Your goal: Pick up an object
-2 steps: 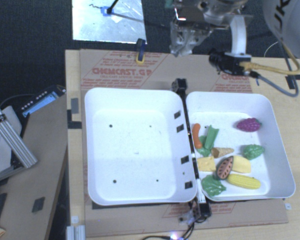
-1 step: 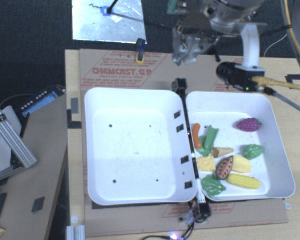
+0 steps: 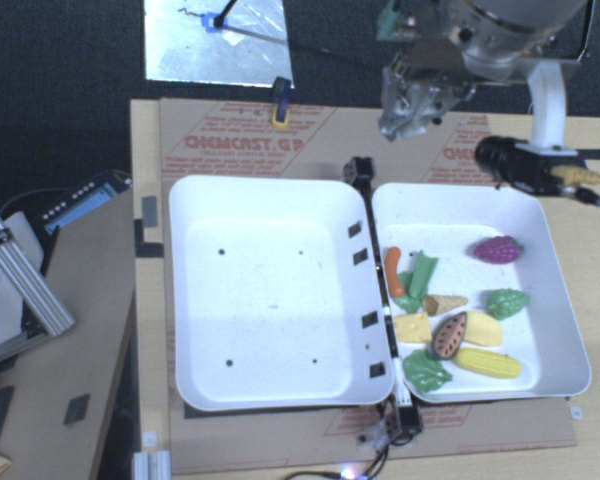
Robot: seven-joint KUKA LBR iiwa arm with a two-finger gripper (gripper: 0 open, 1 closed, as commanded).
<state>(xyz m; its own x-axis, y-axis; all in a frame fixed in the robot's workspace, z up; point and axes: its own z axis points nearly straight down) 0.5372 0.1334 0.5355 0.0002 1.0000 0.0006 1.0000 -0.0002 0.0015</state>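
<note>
Gripper (image 3: 412, 120) hung above right bin's (image 3: 558, 268) far edge; finger gap indiscernible, nothing visibly held. Corn cob (image 3: 488, 364) near front edge looked light, rigid, slick; grasp across mid-length.

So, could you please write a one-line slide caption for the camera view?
KUKA arm's gripper raised behind the right bin, which holds toy foods including purple grapes and corn.

Arm (image 3: 510, 8) cut off by the top edge, gripper (image 3: 408, 118) blurred so its finger state unclear, yellow wedge (image 3: 416, 327) partly hidden under brown oval piece (image 3: 448, 335), metal frame (image 3: 15, 278) cut off at the left edge
</note>
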